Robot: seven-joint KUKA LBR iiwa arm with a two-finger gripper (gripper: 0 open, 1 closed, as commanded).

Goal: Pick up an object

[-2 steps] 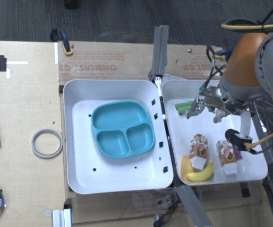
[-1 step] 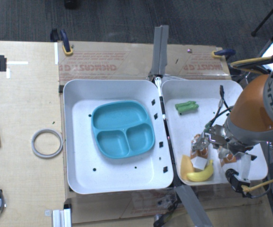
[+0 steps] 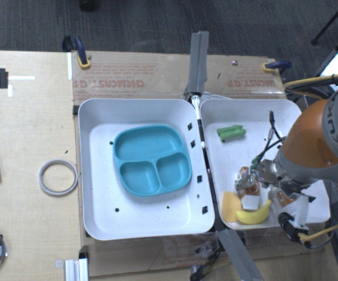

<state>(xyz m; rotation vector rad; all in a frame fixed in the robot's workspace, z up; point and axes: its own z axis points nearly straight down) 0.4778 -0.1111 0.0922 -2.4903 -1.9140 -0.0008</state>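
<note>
The gripper hangs low in the right bin, just above the banana; I cannot tell its grasp. The yellow wedge touches the banana, so a descent could snag both or push them against the wall.

Fixed overhead camera, slanted down, both bins visible

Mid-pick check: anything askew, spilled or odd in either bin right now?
Nothing spilled or damaged. The blue divided tray sits slightly rotated in the left bin. In the right bin, the banana and yellow wedge crowd the near edge under the gripper; the green item lies apart.
</note>
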